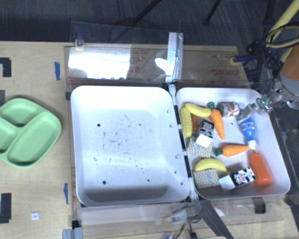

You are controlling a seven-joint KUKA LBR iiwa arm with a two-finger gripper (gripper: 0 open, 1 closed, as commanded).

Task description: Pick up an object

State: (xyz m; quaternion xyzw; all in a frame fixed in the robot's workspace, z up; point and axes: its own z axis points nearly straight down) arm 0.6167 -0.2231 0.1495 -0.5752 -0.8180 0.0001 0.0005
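- The gripper (263, 103) hangs over the far right edge of the right bin (284, 183); I cannot tell how its jaws stand, and nothing shows between them.
- Just left of it lie a blue bottle (247, 130) and a small can (229, 108).
- Farther left: two carrots (218, 124), two bananas (197, 110), a corn cob (186, 121).
- Nearer: an orange bottle (259, 168).
- The left bin (84, 103) sits beside it; a green tray (23, 132) lies far left.

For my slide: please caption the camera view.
Toy food fills the right bin; the arm's gripper sits at its far edge.
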